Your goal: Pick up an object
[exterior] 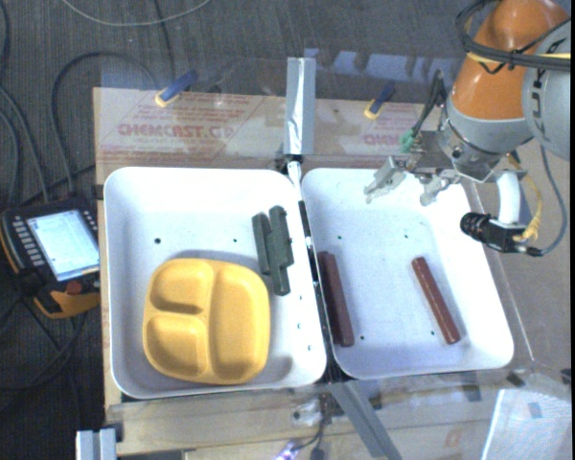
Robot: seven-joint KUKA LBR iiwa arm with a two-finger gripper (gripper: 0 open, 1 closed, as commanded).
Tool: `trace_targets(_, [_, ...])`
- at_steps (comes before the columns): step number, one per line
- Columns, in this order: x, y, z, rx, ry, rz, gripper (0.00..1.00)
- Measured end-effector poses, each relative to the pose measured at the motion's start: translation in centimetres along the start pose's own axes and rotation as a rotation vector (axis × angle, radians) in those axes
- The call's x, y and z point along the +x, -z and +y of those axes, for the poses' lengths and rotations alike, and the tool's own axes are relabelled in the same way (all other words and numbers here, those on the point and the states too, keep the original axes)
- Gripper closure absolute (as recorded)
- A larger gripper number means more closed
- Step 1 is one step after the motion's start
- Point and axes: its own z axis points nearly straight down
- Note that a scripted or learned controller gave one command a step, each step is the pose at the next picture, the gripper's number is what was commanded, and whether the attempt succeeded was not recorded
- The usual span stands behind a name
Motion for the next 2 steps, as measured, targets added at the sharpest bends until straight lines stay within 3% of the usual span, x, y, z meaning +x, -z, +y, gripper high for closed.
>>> trace_targets(1, [-6.1,-9.3,-4.4,0.0,0.027,0.0,0.0])
trace_targets(2, [-9.8,-16.2,-5.7,-0.003,0.01,0.001,0.0])
